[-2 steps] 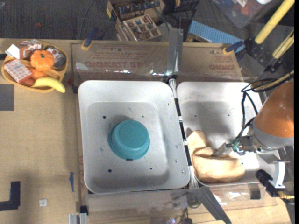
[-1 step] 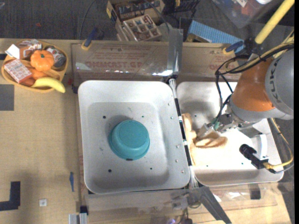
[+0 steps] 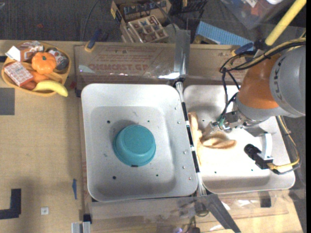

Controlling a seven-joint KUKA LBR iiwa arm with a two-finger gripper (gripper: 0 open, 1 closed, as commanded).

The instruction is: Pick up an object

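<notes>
1. So, the arm (image 3: 272, 89) reaches in from the right of the frame, and the gripper (image 3: 220, 125) sits low over the right bin (image 3: 243, 176), in its upper-left part.
2. Gripper state: cannot tell whether it is wide or narrow (the wrist blocks the tip from this angle). Nothing is visibly held.
3. The likely target is a tan object (image 3: 218, 142), flat and curved, lying on the right bin's floor just below the gripper. It is very close, but I can't confirm contact.
4. A second pale strip (image 3: 193, 128) lies along the right bin's left wall, near the gripper but off to its left.
5. A teal bowl (image 3: 135, 144) sits upside down in the middle of the left bin (image 3: 97, 106), well apart from the gripper and untouched.
6. A plate of toy food (image 3: 34, 72) sits at the upper left of the frame, off the bins and not relevant.
7. Progress, as a judgement: the approach looks done and the gripper is about over the tan object. The grasp isn't confirmed and the lift isn't done, since everything rests on the bin floors.
</notes>
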